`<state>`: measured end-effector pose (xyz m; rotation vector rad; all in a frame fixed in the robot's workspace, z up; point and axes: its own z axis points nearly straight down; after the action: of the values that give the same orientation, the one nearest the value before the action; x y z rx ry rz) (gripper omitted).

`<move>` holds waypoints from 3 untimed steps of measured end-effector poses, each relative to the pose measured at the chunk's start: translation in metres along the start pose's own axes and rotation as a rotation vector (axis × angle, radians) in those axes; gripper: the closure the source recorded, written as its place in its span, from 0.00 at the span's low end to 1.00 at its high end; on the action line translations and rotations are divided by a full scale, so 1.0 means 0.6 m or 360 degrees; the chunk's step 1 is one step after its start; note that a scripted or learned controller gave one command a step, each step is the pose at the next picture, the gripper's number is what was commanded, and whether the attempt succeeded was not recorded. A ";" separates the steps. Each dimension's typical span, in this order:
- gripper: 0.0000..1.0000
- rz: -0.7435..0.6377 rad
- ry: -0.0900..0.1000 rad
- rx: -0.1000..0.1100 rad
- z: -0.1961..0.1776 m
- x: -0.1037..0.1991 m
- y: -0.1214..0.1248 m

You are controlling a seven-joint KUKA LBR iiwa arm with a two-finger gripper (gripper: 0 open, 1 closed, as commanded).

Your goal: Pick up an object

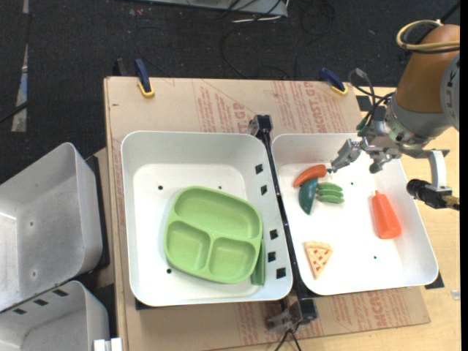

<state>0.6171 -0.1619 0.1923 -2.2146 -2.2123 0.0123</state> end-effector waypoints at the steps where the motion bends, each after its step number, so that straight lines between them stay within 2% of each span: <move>1: 0.00 -0.0004 -0.0004 -0.0022 -0.013 0.001 0.005; 2: 0.00 -0.0001 -0.0003 -0.0015 0.059 0.002 0.005; 3: 0.00 -0.0004 -0.0005 -0.0042 0.147 0.013 0.021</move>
<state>0.6283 -0.1542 0.1037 -2.2266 -2.2294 -0.0133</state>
